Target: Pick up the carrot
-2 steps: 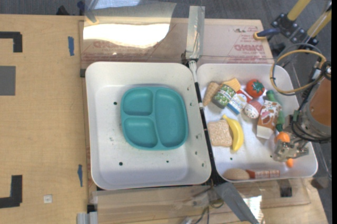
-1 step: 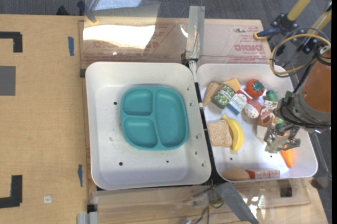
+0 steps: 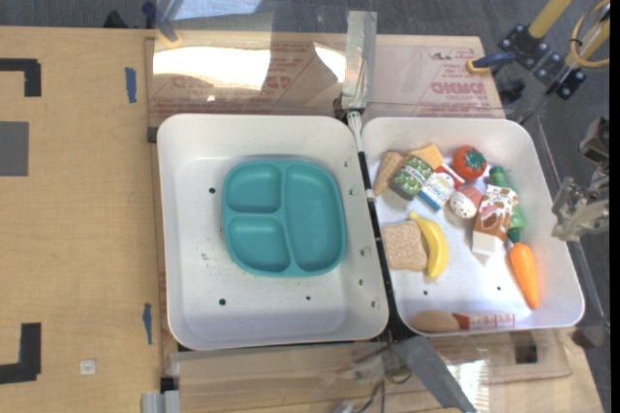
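Carrot (image 3: 524, 272): lies in the right bin (image 3: 557, 304), right of the banana (image 3: 433, 244).
Gripper (image 3: 573, 210): just right of the bin; grip state cannot be told.

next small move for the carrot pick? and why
Probably shift the gripper inward over the right bin and a little toward the near edge, until it sits above the carrot. The carrot lies flat and apart from the toy pile, near the bin's right wall, orange tip toward the near rim. The gripper is at the bin's right edge, not yet over the carrot.
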`<state>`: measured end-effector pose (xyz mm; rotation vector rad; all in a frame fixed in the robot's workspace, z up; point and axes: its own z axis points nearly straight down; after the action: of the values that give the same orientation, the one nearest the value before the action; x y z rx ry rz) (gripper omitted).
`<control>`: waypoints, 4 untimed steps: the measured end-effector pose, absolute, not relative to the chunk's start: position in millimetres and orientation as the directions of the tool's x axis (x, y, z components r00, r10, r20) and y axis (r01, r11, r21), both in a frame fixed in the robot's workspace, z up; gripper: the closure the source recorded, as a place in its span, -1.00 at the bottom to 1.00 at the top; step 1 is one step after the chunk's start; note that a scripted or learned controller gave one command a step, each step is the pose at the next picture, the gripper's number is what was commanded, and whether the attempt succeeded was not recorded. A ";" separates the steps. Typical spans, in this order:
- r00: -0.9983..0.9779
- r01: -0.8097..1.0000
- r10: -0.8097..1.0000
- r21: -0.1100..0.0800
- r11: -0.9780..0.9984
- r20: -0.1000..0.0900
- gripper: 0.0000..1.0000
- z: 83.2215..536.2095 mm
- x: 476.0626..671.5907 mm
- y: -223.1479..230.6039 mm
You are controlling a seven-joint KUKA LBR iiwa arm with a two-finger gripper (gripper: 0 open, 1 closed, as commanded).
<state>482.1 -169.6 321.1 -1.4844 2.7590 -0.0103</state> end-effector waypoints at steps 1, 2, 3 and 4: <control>-0.553 -0.833 -0.833 -0.012 0.553 -0.010 1.00 330.1 483.9 -168.3; -0.529 -0.849 -0.849 0.004 0.529 -0.005 1.00 246.4 498.8 -92.0; -0.436 -0.900 -0.900 -0.013 0.436 -0.002 1.00 388.3 544.1 -205.2; -0.544 -0.839 -0.839 0.006 0.544 -0.003 1.00 165.9 508.0 -177.9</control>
<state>508.0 -177.9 165.9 -1.5005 2.7607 0.0100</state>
